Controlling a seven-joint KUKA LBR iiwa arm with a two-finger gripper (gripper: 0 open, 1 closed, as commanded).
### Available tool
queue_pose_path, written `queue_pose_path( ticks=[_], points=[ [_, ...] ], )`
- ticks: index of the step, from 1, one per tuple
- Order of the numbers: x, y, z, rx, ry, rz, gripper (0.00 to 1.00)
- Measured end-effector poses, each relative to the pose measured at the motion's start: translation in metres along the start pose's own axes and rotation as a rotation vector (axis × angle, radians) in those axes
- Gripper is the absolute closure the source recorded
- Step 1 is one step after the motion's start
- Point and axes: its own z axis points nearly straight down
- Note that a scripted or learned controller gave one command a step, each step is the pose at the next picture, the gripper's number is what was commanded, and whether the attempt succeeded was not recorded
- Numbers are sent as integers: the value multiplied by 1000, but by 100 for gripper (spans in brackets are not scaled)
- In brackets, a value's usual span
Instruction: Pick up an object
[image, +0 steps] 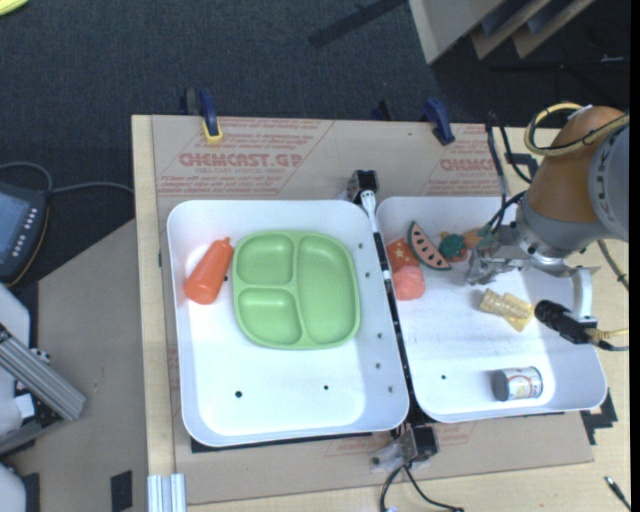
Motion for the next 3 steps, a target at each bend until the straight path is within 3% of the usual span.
queue_pose_path(
  ticks=[2,3],
  points=[
    [-5,-8,-103,-4,-2,0,100],
    [-5,-8,-131,-4,-1,-1,100]
  ],
)
